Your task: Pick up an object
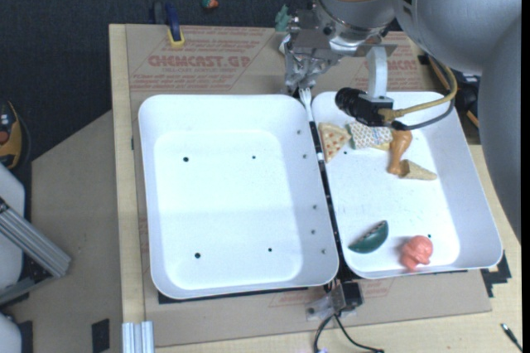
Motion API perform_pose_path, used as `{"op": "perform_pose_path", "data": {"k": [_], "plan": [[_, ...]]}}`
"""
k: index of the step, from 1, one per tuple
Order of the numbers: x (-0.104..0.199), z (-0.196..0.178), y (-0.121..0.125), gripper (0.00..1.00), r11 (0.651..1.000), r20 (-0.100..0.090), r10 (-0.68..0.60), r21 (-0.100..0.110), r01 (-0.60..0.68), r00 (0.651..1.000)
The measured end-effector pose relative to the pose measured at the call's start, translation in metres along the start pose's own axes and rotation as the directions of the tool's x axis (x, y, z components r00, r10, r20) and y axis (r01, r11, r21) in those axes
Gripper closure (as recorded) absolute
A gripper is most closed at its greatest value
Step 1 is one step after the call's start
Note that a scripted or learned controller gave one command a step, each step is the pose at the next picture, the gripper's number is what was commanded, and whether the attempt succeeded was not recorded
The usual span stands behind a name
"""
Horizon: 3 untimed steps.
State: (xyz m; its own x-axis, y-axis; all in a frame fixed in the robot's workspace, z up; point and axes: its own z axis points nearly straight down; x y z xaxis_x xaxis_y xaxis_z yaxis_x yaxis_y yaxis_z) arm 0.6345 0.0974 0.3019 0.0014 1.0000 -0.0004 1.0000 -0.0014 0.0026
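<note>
Plainly, in the camera view, the main risk comes from where the gripper (301, 86) sits. It hangs over the far end of the seam where the left bin (157, 177) and the right bin (476, 202) meet, so a straight descent from there would likely strike the hard rims rather than any object. I cannot tell whether it is open or closed, and nothing is visibly held. The candidates all lie in the right bin. Nearest is a flat triangular pizza slice (333, 141), tan with red specks, just beside the seam. Being thin and close to the wall, it could slip away or get pinned against the rim. Touching it is a pale patterned piece (368, 136), and beside that an orange-brown tapered piece (400, 149) rests against a cream cone-shaped piece (421, 171). Such crowding could cause a double grab or a nudge. Well apart, at the near end, lie a green curved melon wedge (369, 238) and a rounded pink lump (416, 251). Both look like smooth toys, probably slippery on the glossy white plastic.
</note>
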Motion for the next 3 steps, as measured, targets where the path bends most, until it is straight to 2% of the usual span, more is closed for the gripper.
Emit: {"op": "perform_pose_path", "data": {"k": [1,2,3], "plan": [[0.001,0.0,-0.038,1.0,1.0,-0.001,0.0,0.007,0.0,1.0],[0.004,-0.044,-0.033,1.0,1.0,-0.001,-0.002,-0.002,0.002,1.0],[-0.029,-0.046,-0.055,1.0,1.0,0.0,0.002,0.005,-0.002,1.0]]}}
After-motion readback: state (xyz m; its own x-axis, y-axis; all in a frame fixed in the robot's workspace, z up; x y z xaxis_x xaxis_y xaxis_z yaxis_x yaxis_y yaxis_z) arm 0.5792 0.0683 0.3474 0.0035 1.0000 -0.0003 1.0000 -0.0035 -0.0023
